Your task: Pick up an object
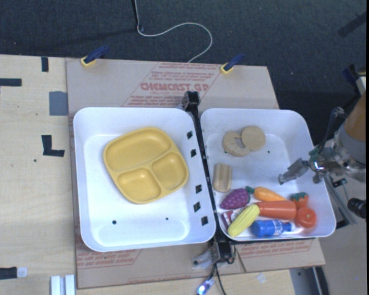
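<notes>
The right bin (295, 123) holds several toy foods. Two tan round biscuits (243, 141) lie at its back, and a beige bread piece (222, 177) sits by the left wall. Along the front lie purple grapes (235, 197), an orange carrot (269, 194), a yellow corn cob (243, 219), a red-orange sausage (277, 209), a red tomato (305, 217) and a blue bottle (267, 228). My gripper (302, 169) hangs over the bin's right side, just above and behind the carrot and tomato, with nothing visibly in it.
The left bin (89, 183) holds a yellow divided plate (146, 163). A black divider (200, 165) runs between the bins. Cardboard (166, 82) lies under both bins, with a white cable (172, 29) behind it.
</notes>
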Available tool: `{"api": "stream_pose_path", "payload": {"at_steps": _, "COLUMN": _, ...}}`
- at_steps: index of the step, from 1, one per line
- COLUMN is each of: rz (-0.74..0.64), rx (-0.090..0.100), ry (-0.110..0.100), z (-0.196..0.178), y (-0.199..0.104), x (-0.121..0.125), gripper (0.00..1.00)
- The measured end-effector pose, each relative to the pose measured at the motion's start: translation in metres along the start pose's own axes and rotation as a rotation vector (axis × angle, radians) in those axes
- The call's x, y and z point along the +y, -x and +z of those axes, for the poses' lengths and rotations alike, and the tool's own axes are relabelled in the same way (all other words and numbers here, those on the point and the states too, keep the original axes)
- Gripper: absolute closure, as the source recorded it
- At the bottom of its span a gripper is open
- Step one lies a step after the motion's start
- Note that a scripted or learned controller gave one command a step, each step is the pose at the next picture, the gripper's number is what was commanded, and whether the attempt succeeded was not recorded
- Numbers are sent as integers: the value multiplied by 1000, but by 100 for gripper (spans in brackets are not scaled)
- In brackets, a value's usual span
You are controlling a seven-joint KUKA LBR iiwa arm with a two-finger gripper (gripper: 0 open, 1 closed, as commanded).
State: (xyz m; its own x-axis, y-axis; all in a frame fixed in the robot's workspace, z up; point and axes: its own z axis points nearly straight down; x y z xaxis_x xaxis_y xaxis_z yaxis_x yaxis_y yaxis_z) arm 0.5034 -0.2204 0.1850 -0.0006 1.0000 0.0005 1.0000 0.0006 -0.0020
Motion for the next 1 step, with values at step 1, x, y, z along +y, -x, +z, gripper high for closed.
{"api": "stream_pose_path", "payload": {"at_steps": 1, "rz": -10, "rx": -1, "ry": 16, "z": -163, "y": -82, "x": -9, "gripper": 0}}
